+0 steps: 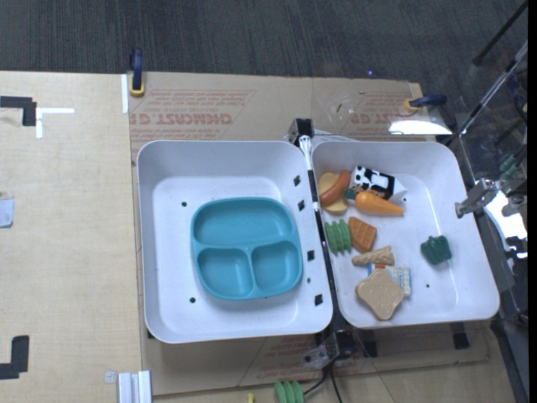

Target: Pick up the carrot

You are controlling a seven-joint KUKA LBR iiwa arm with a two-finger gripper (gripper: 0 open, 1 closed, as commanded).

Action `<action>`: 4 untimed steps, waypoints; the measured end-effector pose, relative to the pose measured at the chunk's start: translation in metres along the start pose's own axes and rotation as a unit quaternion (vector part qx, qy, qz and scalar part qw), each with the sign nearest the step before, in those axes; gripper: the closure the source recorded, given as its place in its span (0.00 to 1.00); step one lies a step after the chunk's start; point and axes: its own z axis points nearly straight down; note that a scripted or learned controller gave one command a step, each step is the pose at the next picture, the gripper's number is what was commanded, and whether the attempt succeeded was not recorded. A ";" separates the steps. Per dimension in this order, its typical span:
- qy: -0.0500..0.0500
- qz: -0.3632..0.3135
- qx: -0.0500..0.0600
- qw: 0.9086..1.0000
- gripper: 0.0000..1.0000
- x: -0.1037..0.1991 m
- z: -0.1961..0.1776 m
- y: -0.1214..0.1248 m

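1. Carrot [379,204]: smooth orange taper in the right bin [470,296], upper left area; long axis near horizontal, narrow tip pointing right.
2. Neighbours: black-and-white block [372,180] just above; ridged green piece [338,237] and waffled orange piece [362,233] below.
3. Left bin [159,292]: glossy teal divided tray [247,248].
4. Gripper: whether released or clenched cannot be told.
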 end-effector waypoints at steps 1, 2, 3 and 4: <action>0.001 -0.002 0.000 1.000 0.00 0.024 0.143 0.014; 0.000 0.053 -0.001 0.999 0.00 0.066 0.176 0.061; 0.000 0.153 0.000 0.988 0.00 0.124 0.176 0.081; -0.001 0.300 0.008 0.954 0.00 0.064 0.178 0.117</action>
